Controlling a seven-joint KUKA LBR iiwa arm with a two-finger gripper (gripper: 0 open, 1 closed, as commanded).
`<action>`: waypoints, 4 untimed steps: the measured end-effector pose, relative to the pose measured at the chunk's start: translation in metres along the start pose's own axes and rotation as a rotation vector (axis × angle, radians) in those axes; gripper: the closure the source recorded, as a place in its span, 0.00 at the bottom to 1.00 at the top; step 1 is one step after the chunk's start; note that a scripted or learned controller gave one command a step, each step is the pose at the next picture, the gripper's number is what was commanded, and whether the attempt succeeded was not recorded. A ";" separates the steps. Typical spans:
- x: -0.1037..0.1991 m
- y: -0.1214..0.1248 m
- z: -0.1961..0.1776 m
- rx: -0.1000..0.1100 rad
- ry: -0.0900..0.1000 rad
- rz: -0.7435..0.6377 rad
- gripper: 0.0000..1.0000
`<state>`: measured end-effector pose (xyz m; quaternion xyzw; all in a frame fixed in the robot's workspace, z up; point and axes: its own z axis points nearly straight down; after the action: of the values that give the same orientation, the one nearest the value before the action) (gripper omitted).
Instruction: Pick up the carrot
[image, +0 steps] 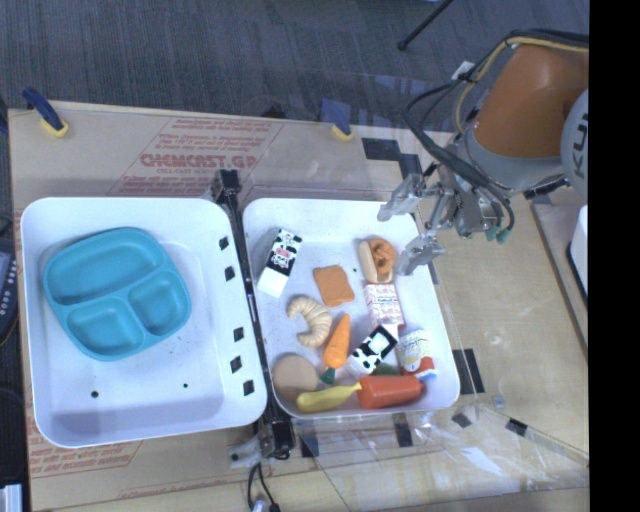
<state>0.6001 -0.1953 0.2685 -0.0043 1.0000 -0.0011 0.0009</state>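
The carrot (337, 342), orange with a green stem end, lies in the lower middle of the right bin (262, 330), pointing up and down between a croissant (311, 318) and a black-and-white carton (373, 349). My gripper (412, 226) hangs over the bin's upper right corner, well above and to the right of the carrot. Its two fingers (398, 203) stand apart, open, with nothing between them.
The right bin also holds a milk carton (281, 260), an orange cracker (333, 285), a pastry (377, 259), a pink wrapper (383, 303), a small bottle (412, 350), a red sausage (389, 391), a banana (325, 399) and a round bun (293, 373). A blue divided plate (115, 291) sits in the left bin (150, 400).
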 end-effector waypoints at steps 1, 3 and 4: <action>0.057 0.058 0.087 -0.006 0.008 -0.098 0.00; 0.087 0.079 0.166 -0.001 -0.005 -0.170 1.00; 0.085 0.081 0.155 0.000 -0.008 -0.180 1.00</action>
<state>0.5147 -0.1156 0.1129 -0.0941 0.9955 -0.0011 0.0051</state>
